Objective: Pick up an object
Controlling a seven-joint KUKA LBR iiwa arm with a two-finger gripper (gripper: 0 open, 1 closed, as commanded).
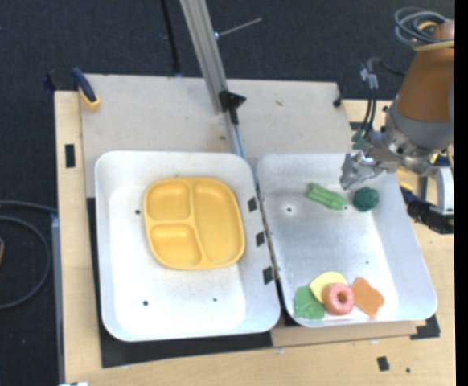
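Reaching in from the right, the arm (pixel 423 87) has its pincer (pixel 358 172) low over the far part of the right bin (pixel 395 288), and I judge this to be the approach step of a pick, with nothing lifted yet. I cannot tell how wide the pincer stands; its tip is a grey blur against the bin floor. Two candidates lie just beside it: a green stick (pixel 326 196) lying flat and slanted, a little to the left of the tip, and a dark green ball (pixel 366 199) right under or just nearer than the tip. Whether the tip touches either one I cannot say. A second cluster sits well apart at the near edge of the same bin: a yellow piece (pixel 327 282), a pink ring (pixel 339 298), an orange piece (pixel 368 295) and a green lump (pixel 305 303), all touching or nearly so. The left bin (pixel 121 296) carries a yellow divided plate (pixel 194 221), which I would leave alone. From my seat, the next move calls for settling on one of the two near items, most likely the ball, centring over it, coming down to the bin floor and closing squarely. The ball may roll away from a skewed squeeze, so alignment matters before any lift off the counter (pixel 145 111).
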